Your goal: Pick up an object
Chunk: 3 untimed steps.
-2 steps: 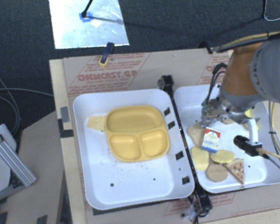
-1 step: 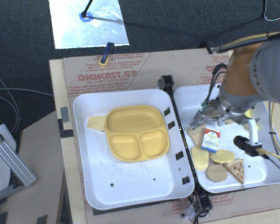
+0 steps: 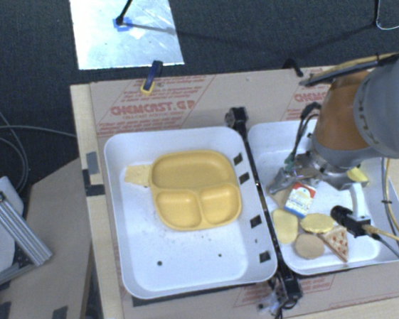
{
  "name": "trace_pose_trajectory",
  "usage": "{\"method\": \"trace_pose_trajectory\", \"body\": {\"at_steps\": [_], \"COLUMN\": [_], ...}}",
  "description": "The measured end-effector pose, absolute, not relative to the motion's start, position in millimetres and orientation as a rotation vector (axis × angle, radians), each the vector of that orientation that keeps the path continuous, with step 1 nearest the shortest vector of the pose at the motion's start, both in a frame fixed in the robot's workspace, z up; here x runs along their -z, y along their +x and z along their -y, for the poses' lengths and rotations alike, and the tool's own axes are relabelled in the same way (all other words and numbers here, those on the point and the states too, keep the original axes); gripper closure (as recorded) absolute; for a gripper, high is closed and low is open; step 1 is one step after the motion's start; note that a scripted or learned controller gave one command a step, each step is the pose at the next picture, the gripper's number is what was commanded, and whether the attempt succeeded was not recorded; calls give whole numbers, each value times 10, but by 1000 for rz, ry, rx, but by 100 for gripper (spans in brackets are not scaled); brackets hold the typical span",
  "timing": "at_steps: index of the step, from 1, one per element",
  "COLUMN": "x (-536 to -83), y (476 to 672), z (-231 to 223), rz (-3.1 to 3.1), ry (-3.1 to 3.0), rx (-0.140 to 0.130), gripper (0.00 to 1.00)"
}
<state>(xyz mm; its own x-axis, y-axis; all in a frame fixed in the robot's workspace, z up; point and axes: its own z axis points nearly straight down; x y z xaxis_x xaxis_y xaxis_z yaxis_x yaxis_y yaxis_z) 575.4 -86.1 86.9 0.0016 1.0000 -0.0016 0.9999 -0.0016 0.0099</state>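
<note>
1. Now the gripper (image 3: 286,179) hangs low in the right bin (image 3: 275,141), near the middle of its left wall. You cannot tell from this slant whether it is released or clenched, and nothing shows in its grasp.
2. Take the packet (image 3: 301,199) as your object. It lies flat just beside the gripper, towards the bin's near edge, and looks like the closest target.
3. Centre over the packet before you descend. It sits close against a pale disc (image 3: 286,225) and an orange disc (image 3: 318,222), so a skewed approach would likely nudge those instead.
4. Pinch across the packet's narrow side. It is a thin, glossy wrapper printed in red, white and blue, and it will probably slip or buckle under a loose grip.
5. Leave the cluster at the near edge alone. The tan round cookie (image 3: 310,247) and the wedge (image 3: 338,242) with its speckled red top are both low and flat, so they are likely hard to get hold of.
6. Skip the left bin (image 3: 147,268). Its yellow plate (image 3: 192,189) is smooth moulded plastic with three compartments and rounded corners, and it is probably too broad to grasp. A pale flat slab (image 3: 137,175) lies against the plate's far left corner.
</note>
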Motion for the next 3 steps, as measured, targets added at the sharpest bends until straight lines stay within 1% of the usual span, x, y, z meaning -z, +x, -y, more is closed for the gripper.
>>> {"method": "trace_pose_trajectory", "body": {"at_steps": [1, 2, 3], "x": [-987, -1755, -2037], "y": [5771, 5020, 5460], "z": [860, 2029, 1074], "rz": [-2216, -2201, -2235], "ry": [2214, 2228, 2205], "rx": [-13, 4, -11], "gripper": [100, 100, 100]}}
